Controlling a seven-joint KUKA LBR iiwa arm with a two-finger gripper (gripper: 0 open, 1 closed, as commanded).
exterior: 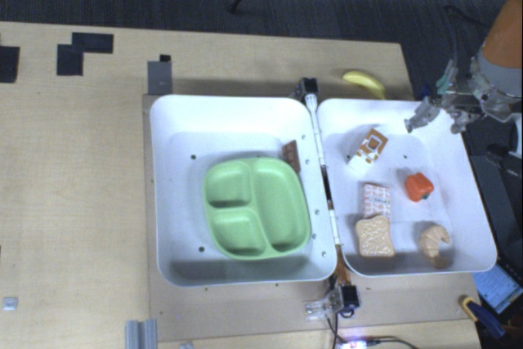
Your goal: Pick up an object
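My fingers [437,112] hang spread and empty at the right bin's [482,212] upper right rim, clear of the tomato [418,187] and cracker [374,236] below.

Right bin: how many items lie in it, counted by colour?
Right bin, by colour:
Orange-red: 1, the orange item
Tan: 2, the cracker and the beige lump
Pink-white: 1, the wafer
Brown-white: 1, the small house
Total: 5
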